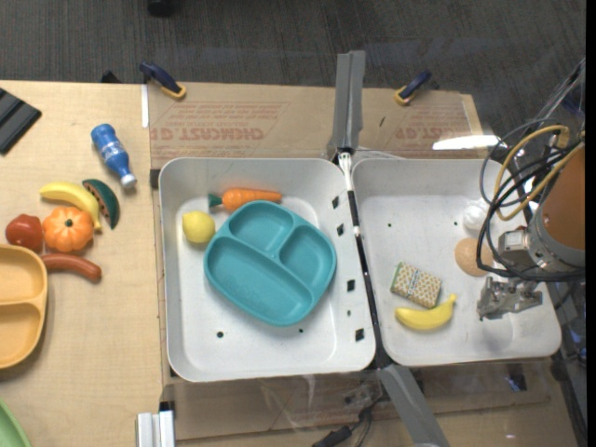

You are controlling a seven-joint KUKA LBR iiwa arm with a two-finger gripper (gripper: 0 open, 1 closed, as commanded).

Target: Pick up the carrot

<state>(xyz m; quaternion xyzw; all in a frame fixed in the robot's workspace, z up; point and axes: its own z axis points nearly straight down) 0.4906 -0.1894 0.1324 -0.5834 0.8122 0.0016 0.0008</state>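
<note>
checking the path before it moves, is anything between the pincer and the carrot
The pincer is over the right bin; the carrot lies in the left bin. The bins' rims and the teal plate lie between, all low.

— What sort of place is this?
— A robot lab, by the look of it. Two white bins (177, 250) sit on cardboard (242, 124) clamped (163, 79) to a bench (65, 128).
— And the food?
— Toys: a plastic banana (67, 196), tomato (23, 232), sausage (72, 266).
— Anything else?
— A cabled arm (559, 203) reaches in, and grey carpet (279, 17) lies beyond.
</note>
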